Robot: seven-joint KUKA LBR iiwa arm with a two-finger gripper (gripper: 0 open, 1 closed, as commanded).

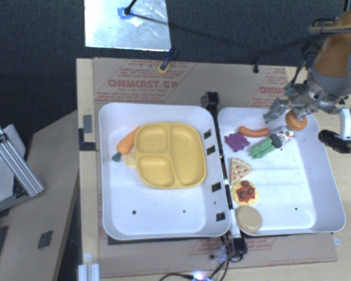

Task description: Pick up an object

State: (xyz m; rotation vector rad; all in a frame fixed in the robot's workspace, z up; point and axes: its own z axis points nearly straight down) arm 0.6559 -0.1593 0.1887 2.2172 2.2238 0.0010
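Camera view: the hand [289, 111] hangs over the right bin's [316, 192] far edge, its grip impossible to judge, an orange ball [296, 120] just beneath. Sausage [253, 131], grapes [236, 140] and pizza slice [240, 170] lie nearby; a yellow plate [167, 155] fills the left bin [114, 174].

A yellow divided plate [167, 155] beside an orange carrot [127, 140] in one white bin [158, 224]; a purple grape cluster [236, 140], green vegetable [262, 148], orange sausage [253, 131] and red-dotted pizza slice [240, 170] in the other white bin [316, 198].
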